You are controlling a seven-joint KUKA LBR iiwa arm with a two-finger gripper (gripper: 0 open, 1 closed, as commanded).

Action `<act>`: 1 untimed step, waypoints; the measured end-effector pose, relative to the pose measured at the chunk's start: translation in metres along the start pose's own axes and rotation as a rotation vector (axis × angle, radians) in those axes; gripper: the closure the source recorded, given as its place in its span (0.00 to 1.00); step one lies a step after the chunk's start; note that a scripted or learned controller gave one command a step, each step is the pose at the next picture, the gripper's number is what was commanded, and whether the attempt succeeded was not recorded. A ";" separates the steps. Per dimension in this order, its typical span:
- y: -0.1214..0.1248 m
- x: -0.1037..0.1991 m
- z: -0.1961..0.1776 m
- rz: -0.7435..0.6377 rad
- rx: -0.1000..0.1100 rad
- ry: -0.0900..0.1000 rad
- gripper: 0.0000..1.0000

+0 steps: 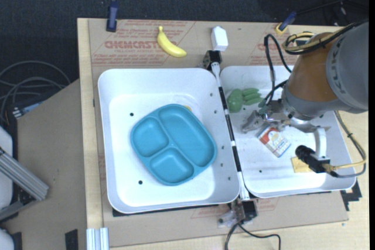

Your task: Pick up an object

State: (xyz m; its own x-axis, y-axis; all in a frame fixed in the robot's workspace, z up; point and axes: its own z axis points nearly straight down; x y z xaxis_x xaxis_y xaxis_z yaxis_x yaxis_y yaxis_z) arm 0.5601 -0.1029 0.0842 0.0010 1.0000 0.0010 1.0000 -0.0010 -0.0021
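Apparently unfinished: gripper low in right bin, packet at its five o'clock; grip state unreadable.

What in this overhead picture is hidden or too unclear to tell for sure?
- Gripper: the fingers blur together, so open or shut is unreadable.
- Green object: too soft-edged to identify.
- Small red-and-white packet: its print is too small to read.
- Right bin: the arm covers its far right corner.

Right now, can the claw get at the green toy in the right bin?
Probably yes. The claw hangs in the right bin just beside the green toy, and nothing lies on top of it; the dividing bin wall sits close behind.
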 end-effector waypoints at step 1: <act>-0.021 0.006 0.000 0.000 0.001 0.000 0.00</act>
State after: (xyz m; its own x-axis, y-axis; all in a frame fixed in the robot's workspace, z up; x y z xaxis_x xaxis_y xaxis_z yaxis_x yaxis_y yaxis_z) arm 0.5390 -0.0969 0.0843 0.0011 1.0000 0.0013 1.0000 -0.0011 -0.0027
